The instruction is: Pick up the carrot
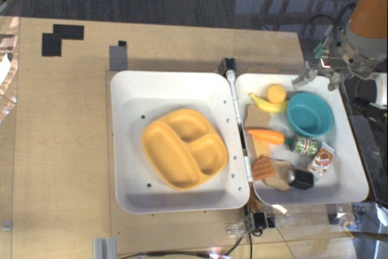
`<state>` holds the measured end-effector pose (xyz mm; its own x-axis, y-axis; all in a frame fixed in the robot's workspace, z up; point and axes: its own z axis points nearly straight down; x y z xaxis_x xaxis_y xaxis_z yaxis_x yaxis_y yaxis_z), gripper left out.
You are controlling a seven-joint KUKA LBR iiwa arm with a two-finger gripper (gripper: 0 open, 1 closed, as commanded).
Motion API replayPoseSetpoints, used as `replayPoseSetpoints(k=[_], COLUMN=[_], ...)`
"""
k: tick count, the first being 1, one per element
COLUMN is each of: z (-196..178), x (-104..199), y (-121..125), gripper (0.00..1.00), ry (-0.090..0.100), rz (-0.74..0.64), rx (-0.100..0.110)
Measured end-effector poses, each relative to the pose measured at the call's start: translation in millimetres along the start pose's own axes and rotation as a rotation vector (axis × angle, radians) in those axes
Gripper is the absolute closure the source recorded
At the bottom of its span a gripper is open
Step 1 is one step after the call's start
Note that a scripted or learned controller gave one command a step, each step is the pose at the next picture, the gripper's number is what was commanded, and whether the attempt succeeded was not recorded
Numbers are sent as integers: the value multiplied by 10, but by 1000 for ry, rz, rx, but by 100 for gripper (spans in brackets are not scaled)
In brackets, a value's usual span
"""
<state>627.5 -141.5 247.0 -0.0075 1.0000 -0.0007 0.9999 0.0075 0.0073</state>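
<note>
Orange carrot (pixel 267 136) lies in right bin (pixel 357 182), near left wall, pressed among clutter: banana (pixel 267 104) above, teal bowl (pixel 310 114) to right, green bottle (pixel 304 144) at tip, bread slices (pixel 262 168) below. I see gripper (pixel 320 73) hovering over bin's far edge, well apart from carrot, fingers spread, nothing between them. My worries: descent clips bowl rim or bottle; fingers pinch bread instead; carrot rolls off. Yellow divided plate (pixel 183 147) in left bin no concern.
</note>
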Motion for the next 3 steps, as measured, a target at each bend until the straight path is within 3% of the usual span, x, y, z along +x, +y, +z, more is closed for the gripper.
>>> replayPoseSetpoints(k=[1,2,3], z=[1088,1573,1562], x=[479,409,461], y=[-185,-744,-1123], gripper=[0,0,0], ry=[4,-1,-3], rz=[54,-24,-120], rx=[12,-6,-14])
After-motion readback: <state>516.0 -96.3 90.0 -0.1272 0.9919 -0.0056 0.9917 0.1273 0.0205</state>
